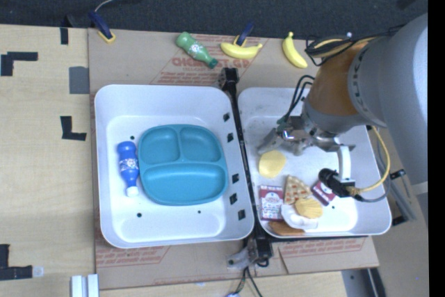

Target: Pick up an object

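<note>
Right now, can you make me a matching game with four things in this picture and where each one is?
Things:
1. blue bottle
2. green bottle
3. yellow round thing
4. blue tray

Places:
A. on the bench behind the bins
B. in the right bin, near the gripper
C. middle of the left bin
D. in the left bin, left of the tray

Pairs: 1-D, 2-A, 3-B, 4-C
</note>
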`<act>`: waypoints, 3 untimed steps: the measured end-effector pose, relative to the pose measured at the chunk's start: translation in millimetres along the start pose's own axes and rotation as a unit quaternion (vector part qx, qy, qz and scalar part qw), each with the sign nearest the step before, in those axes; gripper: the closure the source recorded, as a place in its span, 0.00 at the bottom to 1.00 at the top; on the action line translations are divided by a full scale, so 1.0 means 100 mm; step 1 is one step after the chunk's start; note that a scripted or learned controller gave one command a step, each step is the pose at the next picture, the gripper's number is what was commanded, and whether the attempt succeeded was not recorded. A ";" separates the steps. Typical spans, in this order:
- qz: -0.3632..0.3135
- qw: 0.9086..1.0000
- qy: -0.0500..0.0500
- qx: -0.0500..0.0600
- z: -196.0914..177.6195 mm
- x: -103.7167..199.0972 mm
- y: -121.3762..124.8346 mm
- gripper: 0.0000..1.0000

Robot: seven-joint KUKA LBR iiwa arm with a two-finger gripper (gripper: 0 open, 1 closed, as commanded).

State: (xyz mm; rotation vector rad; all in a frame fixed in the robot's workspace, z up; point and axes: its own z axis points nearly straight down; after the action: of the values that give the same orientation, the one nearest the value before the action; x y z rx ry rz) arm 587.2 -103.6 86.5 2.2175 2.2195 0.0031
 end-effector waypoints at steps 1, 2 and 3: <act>0.001 1.000 -0.001 -0.001 0.00 0.06 -0.27 0.00; 0.001 1.000 0.000 -0.001 0.00 -0.03 -0.86 0.00; 0.001 1.000 0.000 0.001 0.00 0.08 -0.55 0.00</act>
State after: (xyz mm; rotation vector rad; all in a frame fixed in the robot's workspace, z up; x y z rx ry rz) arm 532.4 -96.0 86.1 2.2197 2.2195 0.0008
